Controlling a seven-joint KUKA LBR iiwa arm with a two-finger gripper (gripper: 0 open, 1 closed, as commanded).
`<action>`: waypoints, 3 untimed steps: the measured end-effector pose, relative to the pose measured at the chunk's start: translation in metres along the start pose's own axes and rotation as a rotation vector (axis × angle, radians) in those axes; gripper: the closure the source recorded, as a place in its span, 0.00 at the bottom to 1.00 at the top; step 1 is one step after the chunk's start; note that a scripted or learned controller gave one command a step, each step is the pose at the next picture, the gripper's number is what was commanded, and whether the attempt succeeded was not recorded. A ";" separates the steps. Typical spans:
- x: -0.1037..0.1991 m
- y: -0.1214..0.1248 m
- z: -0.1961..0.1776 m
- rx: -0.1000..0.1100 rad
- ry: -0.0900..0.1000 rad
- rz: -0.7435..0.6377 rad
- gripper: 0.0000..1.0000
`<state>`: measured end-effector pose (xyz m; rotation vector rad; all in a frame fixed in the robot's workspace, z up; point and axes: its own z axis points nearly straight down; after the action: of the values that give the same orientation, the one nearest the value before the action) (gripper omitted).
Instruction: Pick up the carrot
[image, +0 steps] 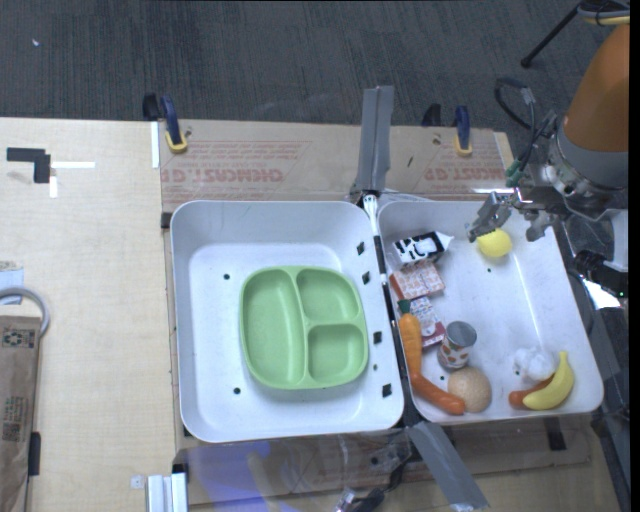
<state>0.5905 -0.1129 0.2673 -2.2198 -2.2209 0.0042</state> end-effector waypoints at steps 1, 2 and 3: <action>-0.013 -0.029 0.138 0.000 0.001 -0.124 0.00; 0.010 -0.076 0.171 -0.012 -0.003 -0.087 0.00; 0.011 -0.074 0.162 -0.014 0.001 -0.085 1.00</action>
<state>0.5157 -0.1023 0.1054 -2.1295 -2.3206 -0.0126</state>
